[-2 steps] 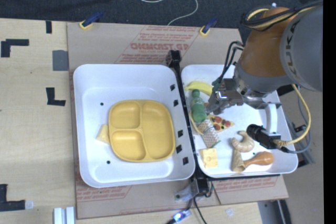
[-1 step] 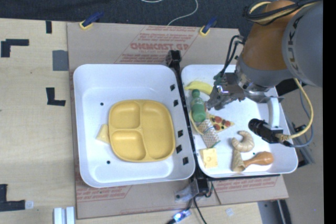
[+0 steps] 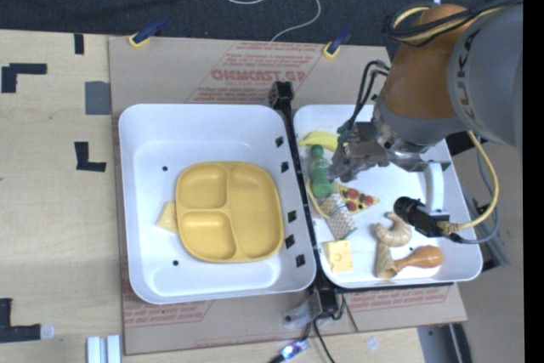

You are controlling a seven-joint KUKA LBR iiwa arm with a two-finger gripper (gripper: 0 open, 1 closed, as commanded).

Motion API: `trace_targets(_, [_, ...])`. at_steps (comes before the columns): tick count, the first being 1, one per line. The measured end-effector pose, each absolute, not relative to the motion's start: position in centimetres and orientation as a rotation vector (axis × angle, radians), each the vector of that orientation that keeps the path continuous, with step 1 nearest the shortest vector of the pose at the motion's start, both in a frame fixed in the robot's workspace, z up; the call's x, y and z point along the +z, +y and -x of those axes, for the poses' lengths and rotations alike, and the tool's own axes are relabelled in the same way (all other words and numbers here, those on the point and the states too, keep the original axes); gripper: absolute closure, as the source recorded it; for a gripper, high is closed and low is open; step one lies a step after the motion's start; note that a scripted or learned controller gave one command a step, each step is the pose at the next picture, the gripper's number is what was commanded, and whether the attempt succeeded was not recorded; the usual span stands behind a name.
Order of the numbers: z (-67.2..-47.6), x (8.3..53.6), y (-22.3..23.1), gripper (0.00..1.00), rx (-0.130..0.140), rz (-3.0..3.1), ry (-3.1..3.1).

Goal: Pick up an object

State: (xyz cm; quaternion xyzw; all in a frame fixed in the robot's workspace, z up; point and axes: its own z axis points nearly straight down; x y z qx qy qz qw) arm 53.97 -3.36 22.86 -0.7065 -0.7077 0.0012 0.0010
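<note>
Left white shallow bin [image 3: 140,183]: holds a yellow plastic sectioned plate [image 3: 228,211], lying flat with a pale yellow wedge [image 3: 166,217] tucked under its left edge.

Right white shallow bin [image 3: 455,268]: crowded with small toy foods. Near the dividing wall, a yellow banana-like piece [image 3: 320,138], a green bottle-shaped toy [image 3: 319,170], a small pizza-slice toy [image 3: 357,201], a grey mesh-textured piece [image 3: 341,222] and a yellow cheese-like cube [image 3: 338,254]. Further right, a beige curled piece [image 3: 394,230] and a tan drumstick-shaped toy [image 3: 410,260].

Grey two-finger gripper [image 3: 350,161]: low over the right bin's upper-left part, just beside the green bottle-shaped toy and above the pizza slice. Cannot tell how wide it stands, nor whether anything is caught in it.

Judged progress: early. Nothing visibly lifted, all toys apparently resting on the bin floor. Left to do: close on one candidate, likely the green toy or pizza slice, then raise it clear.
</note>
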Motion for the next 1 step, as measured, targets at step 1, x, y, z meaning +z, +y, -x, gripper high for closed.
trace_targets(1, [-54.31,21.33,-4.18,1.0,0.006,2.22,-2.22])
